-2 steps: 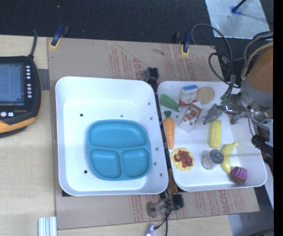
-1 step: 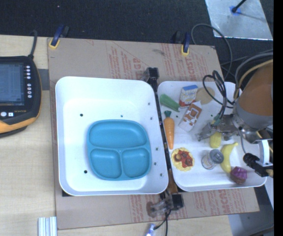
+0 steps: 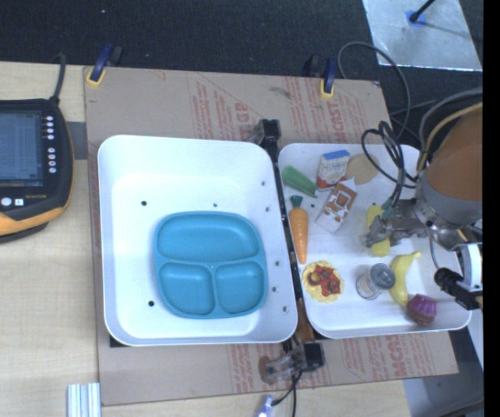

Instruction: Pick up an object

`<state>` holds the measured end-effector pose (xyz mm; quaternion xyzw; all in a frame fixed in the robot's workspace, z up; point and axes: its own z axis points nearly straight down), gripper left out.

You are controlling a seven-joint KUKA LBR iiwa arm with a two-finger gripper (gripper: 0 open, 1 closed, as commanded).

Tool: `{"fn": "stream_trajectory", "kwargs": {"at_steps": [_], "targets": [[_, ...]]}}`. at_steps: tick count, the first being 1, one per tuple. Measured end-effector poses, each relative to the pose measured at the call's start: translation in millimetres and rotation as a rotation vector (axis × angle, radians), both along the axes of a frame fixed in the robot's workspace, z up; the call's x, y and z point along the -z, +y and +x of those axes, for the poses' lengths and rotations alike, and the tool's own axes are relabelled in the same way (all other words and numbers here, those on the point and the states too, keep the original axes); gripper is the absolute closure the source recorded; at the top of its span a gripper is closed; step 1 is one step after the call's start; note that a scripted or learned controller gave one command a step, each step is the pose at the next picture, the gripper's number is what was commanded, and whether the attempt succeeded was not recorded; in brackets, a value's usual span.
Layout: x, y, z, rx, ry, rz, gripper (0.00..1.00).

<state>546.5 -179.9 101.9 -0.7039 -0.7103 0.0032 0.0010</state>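
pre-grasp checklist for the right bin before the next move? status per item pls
1. Tool over the right bin: ok, it sits low near the bin's right side.
2. Something under the tool: ok, a small yellow item lies right at it.
3. Item actually gripped: cannot tell, the wrist and cables hide the contact.
4. Neighbours apart from that target: not ok, the banana and metal can lie close below it.
5. Other targets in the open: ok, the carrot and pizza slice lie by the bin's left wall.
6. Left bin contents: ok, a blue divided plate lies flat.
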Motion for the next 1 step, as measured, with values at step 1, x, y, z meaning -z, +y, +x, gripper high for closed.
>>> {"fn": "stream_trajectory", "kwargs": {"at_steps": [1], "targets": [[10.2,74.7,56.6,0.002,-0.002,0.002,1.00]]}}
